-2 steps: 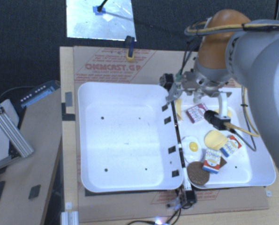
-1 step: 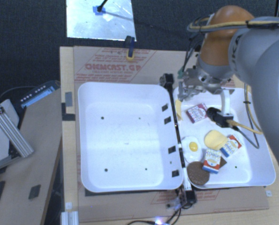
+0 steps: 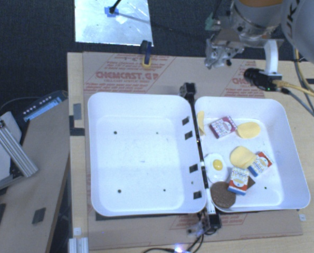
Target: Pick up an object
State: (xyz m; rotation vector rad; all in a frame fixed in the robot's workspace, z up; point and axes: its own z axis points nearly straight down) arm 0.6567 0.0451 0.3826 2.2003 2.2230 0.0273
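Observation:
The right white bin (image 3: 291,157) holds several toy foods. Among them are a red and white packet (image 3: 223,126), a yellow piece (image 3: 248,129), a second yellow piece (image 3: 241,156) and a blue and white carton (image 3: 259,164). A red and blue carton (image 3: 239,181), a fried egg (image 3: 216,165), a brown cookie (image 3: 223,194) and a thin yellow slice (image 3: 200,123) lie nearer the divider. My gripper (image 3: 218,61) hangs high above the bench beyond the right bin's far edge, apart from all of them, with nothing seen in it.
The left white bin (image 3: 141,152) sits beside the right one, with a black divider strip (image 3: 196,141) between them. A shiny metal plate (image 3: 114,15) lies at the back left. A blue and yellow clamp (image 3: 145,54) stands on the cardboard.

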